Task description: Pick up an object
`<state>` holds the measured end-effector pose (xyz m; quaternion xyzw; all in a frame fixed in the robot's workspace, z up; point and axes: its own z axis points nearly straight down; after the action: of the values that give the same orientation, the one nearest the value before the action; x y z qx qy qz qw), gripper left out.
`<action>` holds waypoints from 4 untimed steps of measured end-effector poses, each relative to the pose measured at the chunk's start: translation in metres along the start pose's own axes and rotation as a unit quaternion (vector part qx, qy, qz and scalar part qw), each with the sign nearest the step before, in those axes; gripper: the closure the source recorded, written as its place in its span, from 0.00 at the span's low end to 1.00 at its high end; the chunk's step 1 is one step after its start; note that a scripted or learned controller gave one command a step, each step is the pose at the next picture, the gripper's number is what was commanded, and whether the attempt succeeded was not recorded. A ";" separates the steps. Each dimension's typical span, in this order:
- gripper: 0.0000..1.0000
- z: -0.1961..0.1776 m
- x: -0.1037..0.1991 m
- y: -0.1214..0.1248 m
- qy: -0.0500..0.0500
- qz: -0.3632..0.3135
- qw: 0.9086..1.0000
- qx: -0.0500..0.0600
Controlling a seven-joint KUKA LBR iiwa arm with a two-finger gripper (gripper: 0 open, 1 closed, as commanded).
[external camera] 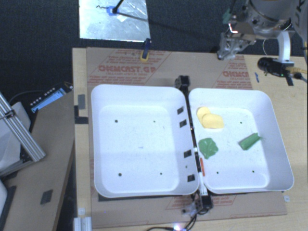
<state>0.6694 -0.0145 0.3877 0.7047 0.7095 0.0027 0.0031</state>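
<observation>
A shiny metal sheet (114, 12) lies beyond the cardboard board (130, 65).

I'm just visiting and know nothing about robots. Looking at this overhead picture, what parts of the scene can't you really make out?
- The hand: small and dim at the camera view's top; open or shut is unclear.
- The arm: cut off by the top edge.
- The yellow thing in the right bin: too blurred to tell whether it is one piece or two.
- The two green pieces: too small to identify.
- The lettering on the cardboard: too blurred to read fully.
</observation>
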 end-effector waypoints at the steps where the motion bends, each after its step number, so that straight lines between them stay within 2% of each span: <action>1: 1.00 -0.036 0.017 0.000 0.000 0.000 1.000 0.001; 4: 1.00 -0.146 0.104 -0.001 0.001 0.000 1.000 0.001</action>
<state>0.6667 0.0891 0.5338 0.7047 0.7095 0.0028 0.0017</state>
